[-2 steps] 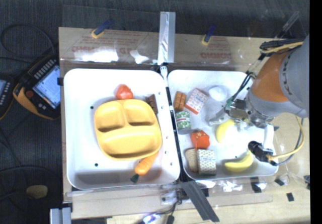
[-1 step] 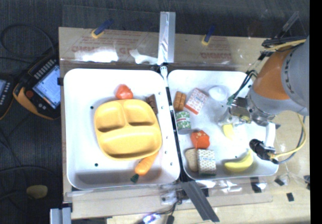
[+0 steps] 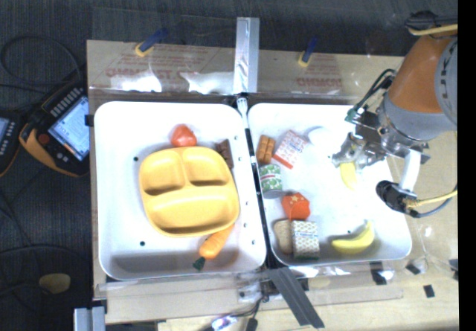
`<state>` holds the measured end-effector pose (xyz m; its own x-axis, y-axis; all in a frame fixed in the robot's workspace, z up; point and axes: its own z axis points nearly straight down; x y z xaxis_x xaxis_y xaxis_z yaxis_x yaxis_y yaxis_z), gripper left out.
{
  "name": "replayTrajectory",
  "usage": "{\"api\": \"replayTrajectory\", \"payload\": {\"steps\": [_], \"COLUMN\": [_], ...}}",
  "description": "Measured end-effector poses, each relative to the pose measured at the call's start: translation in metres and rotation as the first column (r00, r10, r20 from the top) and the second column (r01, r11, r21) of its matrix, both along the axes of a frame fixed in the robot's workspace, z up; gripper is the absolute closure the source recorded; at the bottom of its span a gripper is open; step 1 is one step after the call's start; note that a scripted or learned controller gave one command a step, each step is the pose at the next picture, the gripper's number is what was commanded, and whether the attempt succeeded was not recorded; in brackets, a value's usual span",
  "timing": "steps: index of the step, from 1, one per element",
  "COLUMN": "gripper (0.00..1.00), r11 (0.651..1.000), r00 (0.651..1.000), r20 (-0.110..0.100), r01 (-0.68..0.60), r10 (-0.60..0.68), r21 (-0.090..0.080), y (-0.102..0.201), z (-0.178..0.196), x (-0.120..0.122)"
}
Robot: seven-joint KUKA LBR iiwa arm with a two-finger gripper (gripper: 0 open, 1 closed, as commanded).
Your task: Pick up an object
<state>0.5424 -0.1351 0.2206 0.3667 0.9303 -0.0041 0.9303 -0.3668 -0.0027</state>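
My gripper (image 3: pixel 355 152) hangs over the right side of the right bin (image 3: pixel 401 248). A small pale yellow piece (image 3: pixel 348 174) lies right at its lower end; contact between them is unclear. Elsewhere in this bin are a banana (image 3: pixel 352 241) at the front, a patterned box (image 3: pixel 305 239) beside a slice of bread (image 3: pixel 282 232), a red fruit (image 3: pixel 296 205), a green can (image 3: pixel 270 179), an orange item (image 3: pixel 265 147) and a white and red packet (image 3: pixel 291 149).
The left bin (image 3: pixel 111 173) holds a yellow divided tray (image 3: pixel 190 190), a red tomato (image 3: pixel 183 136), a brown block (image 3: pixel 224 151) and a carrot (image 3: pixel 212 245). A control pendant (image 3: pixel 63 132) lies on the floor at the left.
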Motion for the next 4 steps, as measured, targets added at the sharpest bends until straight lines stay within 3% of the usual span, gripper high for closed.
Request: {"api": "replayTrajectory", "payload": {"steps": [1,2,3,4], "gripper": [1.0,1.0,1.0,0.0], "r11": [0.996,0.999,1.0,1.0], "r00": [0.996,0.999,1.0,1.0], "r20": [0.0,0.0,-0.002,-0.001], "r01": [0.088,-0.035,0.016,0.016], "r10": [-0.088,0.035,-0.016,-0.016], "r21": [0.003,0.0,0.001,0.001], "y": [-0.015,0.014,-0.011,-0.011], "z": [-0.007,0.007,-0.046,-0.046], "x": [-0.006,-0.023,-0.012,-0.011]}}
